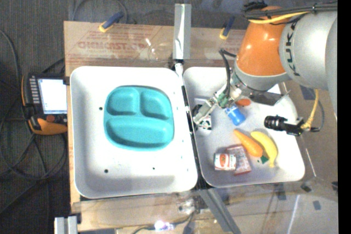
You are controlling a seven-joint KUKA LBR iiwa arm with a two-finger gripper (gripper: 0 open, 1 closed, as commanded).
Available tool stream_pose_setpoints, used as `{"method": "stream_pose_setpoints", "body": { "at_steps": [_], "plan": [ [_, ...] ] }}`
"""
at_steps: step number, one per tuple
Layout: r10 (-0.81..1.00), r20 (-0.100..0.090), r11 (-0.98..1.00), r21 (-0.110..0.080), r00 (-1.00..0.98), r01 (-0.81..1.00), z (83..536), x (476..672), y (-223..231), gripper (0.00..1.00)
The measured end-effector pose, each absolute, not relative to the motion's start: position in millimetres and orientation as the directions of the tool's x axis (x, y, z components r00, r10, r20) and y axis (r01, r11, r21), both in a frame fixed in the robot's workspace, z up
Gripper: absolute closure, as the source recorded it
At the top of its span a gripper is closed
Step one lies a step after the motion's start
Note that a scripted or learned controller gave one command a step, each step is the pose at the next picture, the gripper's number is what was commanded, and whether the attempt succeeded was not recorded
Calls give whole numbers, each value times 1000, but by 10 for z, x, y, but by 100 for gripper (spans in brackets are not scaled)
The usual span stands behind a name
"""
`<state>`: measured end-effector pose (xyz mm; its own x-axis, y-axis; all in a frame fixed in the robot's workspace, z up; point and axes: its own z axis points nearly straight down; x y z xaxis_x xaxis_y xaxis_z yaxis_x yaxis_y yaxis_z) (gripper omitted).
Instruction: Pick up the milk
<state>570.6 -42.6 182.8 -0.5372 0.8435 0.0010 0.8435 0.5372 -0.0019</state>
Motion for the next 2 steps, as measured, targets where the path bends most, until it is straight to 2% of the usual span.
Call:
{"method": "stream_pose_setpoints", "body": {
  "at_steps": [1, 2],
  "plan": [
    [843, 1, 537, -2, -537, 843, 1828, 5706, -425, 0],
    [867, 3, 499, -1, -499, 867, 1825, 5334, -361, 0]
  ]
}}
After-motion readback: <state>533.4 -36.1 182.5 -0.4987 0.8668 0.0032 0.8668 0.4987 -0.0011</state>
